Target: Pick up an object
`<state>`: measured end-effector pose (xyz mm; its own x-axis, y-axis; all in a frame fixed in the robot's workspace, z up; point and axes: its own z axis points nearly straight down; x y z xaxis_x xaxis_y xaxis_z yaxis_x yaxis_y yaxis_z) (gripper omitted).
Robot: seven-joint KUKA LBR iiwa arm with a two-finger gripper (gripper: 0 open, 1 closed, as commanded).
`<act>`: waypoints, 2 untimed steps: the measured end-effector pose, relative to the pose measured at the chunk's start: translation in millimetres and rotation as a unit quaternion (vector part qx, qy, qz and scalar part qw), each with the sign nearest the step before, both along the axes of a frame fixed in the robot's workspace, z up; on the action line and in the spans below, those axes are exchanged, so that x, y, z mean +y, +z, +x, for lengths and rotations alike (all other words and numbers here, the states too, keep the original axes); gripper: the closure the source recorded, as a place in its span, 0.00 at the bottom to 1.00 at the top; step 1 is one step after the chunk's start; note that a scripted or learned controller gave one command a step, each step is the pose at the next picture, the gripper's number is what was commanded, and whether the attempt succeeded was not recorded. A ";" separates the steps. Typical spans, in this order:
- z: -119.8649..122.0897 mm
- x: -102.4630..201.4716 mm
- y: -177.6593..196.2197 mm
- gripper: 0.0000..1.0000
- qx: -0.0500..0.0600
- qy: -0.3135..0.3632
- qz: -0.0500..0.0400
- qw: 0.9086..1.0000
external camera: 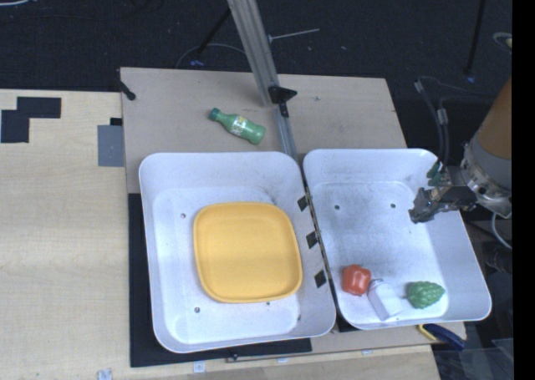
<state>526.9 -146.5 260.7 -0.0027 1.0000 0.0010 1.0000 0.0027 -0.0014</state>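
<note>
The right bin (368, 169) holds a red pepper-like object (356, 280), a small white-grey block (383, 299) and a green leafy lump (425, 293) along its near edge. My gripper (424, 205) hangs over the right side of that bin, well above and behind the green lump. Nothing shows between its dark fingers. A yellow square plate (247, 250) lies in the left bin (159, 178).
A green bottle (238, 125) lies on the bench behind the left bin. A slanted metal rail (257, 36) rises behind the bins. Black clips (311, 236) sit on the ridge between the bins. Open bin floor lies left of the gripper.
</note>
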 end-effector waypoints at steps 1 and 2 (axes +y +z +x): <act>-5.3 57.0 1.7 1.00 -0.001 0.000 0.000 1.000; -4.5 116.8 -11.1 1.00 0.000 0.001 0.000 1.000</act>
<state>522.4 -29.7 249.6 -0.0042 1.0000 0.0009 1.0000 0.0042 -0.0010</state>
